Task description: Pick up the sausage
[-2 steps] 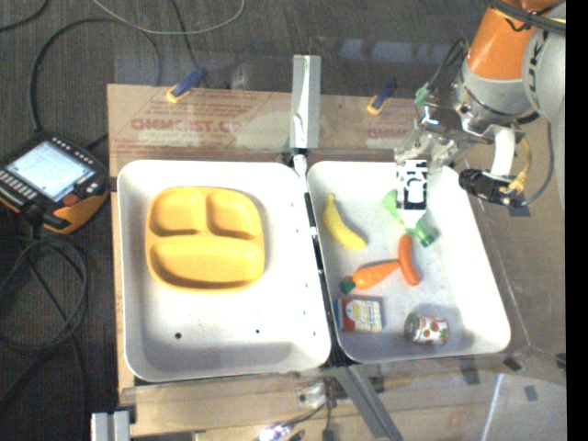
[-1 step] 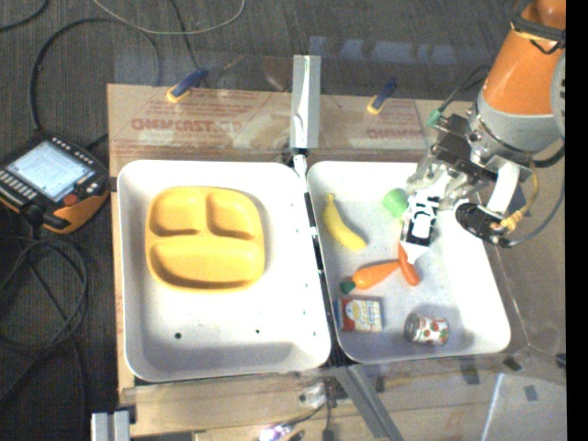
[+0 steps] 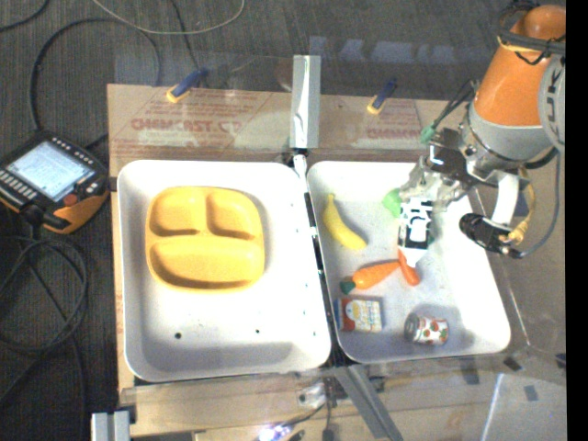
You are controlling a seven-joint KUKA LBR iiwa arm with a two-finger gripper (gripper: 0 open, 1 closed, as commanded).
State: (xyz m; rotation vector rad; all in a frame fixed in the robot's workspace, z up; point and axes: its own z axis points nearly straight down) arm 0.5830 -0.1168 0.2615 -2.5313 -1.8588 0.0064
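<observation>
We see the sausage [image 3: 409, 268], reddish, in the right bin [image 3: 478, 288] just under the claw [image 3: 416, 237], touching the carrot [image 3: 377, 276]. We can't tell the claw's opening or whether it has a hold. Box [image 3: 362, 314] and can [image 3: 426, 330] labels are unreadable. Banana [image 3: 342, 225] lies left. Open floor toward the right rim.

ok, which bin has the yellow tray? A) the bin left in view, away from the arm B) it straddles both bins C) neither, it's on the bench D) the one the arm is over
A: the tray lies flat in the left bin, while the banana, carrot and gripper are in or over the right bin.
</observation>
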